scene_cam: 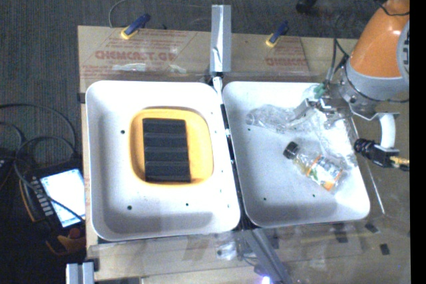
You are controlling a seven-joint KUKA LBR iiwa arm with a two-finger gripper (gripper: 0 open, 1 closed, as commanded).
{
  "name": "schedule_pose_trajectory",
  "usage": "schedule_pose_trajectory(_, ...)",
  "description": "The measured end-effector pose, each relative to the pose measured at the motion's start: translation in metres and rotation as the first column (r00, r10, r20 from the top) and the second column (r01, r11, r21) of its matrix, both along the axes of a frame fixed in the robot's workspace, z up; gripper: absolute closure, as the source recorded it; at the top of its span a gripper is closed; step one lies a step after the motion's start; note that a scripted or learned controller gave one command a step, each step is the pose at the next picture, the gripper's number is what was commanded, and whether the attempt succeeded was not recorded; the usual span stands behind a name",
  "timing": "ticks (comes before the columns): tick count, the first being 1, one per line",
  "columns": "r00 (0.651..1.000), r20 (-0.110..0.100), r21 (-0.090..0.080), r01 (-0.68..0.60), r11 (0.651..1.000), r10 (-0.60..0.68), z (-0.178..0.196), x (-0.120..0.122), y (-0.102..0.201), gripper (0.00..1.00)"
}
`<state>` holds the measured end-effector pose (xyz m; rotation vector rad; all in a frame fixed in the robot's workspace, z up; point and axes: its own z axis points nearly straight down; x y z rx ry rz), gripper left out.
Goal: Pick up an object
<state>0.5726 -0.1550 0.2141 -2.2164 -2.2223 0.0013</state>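
Your gripper (324,105) is hovering over the right bin's (266,196) far right corner, just above a crumpled clear plastic bag (276,118); whether it is pinching anything you cannot tell. A small bottle (313,165) is lying nearby, and a yellow tray (203,143) is sitting in the left bin (106,163).

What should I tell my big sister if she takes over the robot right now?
Gripper: at the top right corner of the right bin, low over the crinkled clear plastic. Whether its fingers are open or shut cannot be seen, and nothing shows between them.
Right bin: the clear plastic, plus a small bottle with a black cap and an orange label, lying on its side near the middle.
Left bin: a yellow tray with a black ribbed insert, lying flat.
Done: nothing looks lifted yet.
Left: grip one object and raise it out of the bin.
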Motion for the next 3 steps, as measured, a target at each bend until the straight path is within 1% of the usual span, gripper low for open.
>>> schedule_pose_trajectory(1, 0.999, 0.011, -0.003, -0.049, 0.999, 0.049, -0.116, -0.009, -0.022, 0.0)
schedule_pose_trajectory(2, 0.999, 0.011, 0.0, -0.05, 0.999, 0.05, -0.107, -0.008, -0.021, 1.0)
schedule_pose_trajectory(3, 0.985, 0.001, -0.001, -0.172, 0.985, 0.172, -0.076, -0.07, -0.012, 1.0)
